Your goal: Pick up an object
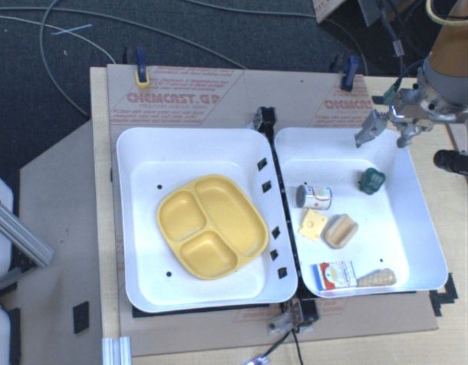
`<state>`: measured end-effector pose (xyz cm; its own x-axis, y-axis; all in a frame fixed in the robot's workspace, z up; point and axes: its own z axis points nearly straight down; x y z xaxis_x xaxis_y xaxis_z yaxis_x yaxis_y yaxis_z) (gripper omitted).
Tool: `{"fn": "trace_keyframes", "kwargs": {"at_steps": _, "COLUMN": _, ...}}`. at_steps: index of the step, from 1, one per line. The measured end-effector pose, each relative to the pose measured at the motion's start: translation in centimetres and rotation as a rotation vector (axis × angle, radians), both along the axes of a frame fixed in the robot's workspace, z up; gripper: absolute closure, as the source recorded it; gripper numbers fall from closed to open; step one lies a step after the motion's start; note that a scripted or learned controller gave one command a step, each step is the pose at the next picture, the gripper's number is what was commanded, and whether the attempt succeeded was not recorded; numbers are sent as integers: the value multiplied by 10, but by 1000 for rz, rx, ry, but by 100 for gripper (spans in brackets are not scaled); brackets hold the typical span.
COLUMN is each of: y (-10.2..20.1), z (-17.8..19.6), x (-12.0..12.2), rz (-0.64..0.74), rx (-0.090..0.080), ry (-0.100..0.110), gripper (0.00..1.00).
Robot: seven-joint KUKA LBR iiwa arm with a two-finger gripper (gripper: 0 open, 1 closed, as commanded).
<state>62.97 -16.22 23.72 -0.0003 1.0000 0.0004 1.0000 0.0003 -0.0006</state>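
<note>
You are at the approach step: the gripper hangs over the far edge of the right bin, jaws spread wide and holding nothing. The green piece lies nearest, in the bin just below and short of the jaws (the can sits further left). Next, I judge, centre over it and descend.

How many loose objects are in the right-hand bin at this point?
6: a can, cheese wedge, bread roll, green item, carton and cone near the front. None seems hidden.
</note>
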Motion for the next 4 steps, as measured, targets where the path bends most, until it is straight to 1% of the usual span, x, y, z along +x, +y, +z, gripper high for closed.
{"fn": "trace_keyframes", "kwargs": {"at_steps": 1, "y": 8, "z": -60, "x": 0, "rz": 1, "rx": 2, "ry": 6, "gripper": 0}}
{"fn": "trace_keyframes", "kwargs": {"at_steps": 2, "y": 7, "z": -124, "x": -3, "rz": 0, "rx": 2, "ry": 7, "gripper": 0}}
{"fn": "trace_keyframes", "kwargs": {"at_steps": 3, "y": 8, "z": -153, "x": -3, "rz": 0, "rx": 1, "ry": 2, "gripper": 0}}
{"fn": "trace_keyframes", "kwargs": {"at_steps": 4, "y": 8, "z": -140, "x": -2, "rz": 0, "rx": 0, "ry": -1, "gripper": 100}}
